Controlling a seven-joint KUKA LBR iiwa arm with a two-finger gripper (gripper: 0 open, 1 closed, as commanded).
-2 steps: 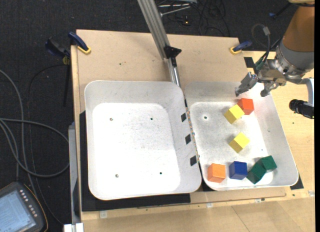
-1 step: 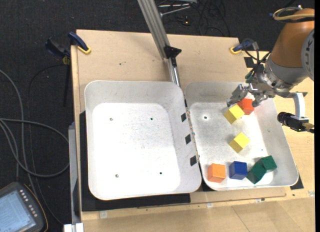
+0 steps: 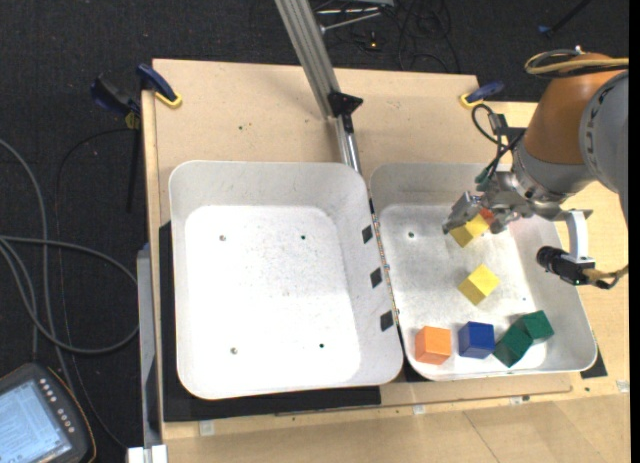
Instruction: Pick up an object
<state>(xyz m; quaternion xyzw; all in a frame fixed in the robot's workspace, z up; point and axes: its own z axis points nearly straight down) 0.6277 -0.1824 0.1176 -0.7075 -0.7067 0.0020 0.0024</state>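
Camera view puts you above the bench (image 3: 250,101), looking down at a slant on two white bins set side by side. The arm (image 3: 575,136) comes in from the upper right of the frame, its orange band bulging just above the grey wrist, and it bends down and leftward into the right bin (image 3: 420,351). You see the gripper (image 3: 470,224) hanging over the upper middle of that bin, its fingers pinched on a small yellow block (image 3: 462,235) that sits tilted between them, with a bit of red showing just beside it at the fingers. A black fitting (image 3: 560,264) juts from the wrist toward the right edge of the frame, over the bin's right rim.

Below the gripper, near the middle of the right bin, you find a second yellow cube (image 3: 479,284) lying loose and turned at an angle. Along the bin's lower edge sit an orange cube (image 3: 433,344), a blue cube (image 3: 477,339) just beside it, and two green blocks (image 3: 524,336) touching each other at the lower right. The left bin (image 3: 200,191) fills the centre-left of the frame. A slanted metal pole (image 3: 305,36) runs from the top of the frame down to the gap between the bins.
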